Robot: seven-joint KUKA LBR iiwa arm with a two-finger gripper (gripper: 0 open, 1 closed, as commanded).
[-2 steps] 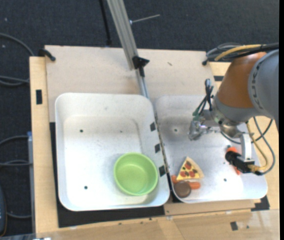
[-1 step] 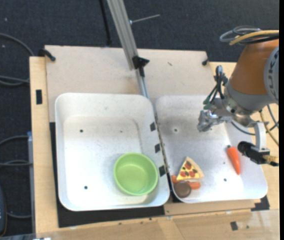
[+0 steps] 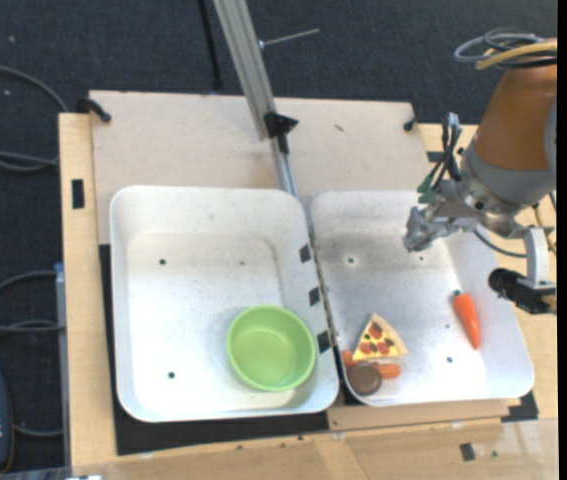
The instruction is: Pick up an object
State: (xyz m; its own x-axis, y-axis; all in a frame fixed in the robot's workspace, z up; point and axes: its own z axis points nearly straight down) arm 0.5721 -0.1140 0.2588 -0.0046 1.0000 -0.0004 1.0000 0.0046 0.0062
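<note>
end effector (image 3: 418,233) over rt bin (image 3: 363,218)

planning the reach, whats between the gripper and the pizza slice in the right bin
In the camera view, only bare white bin floor lies between the gripper and the pizza slice; the carrot sits off to the right.

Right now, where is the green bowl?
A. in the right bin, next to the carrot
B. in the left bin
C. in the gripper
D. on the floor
B: the green bowl sits in the left bin, near its front right corner, while the carrot lies in the right bin and the gripper hangs over that bin.
</note>
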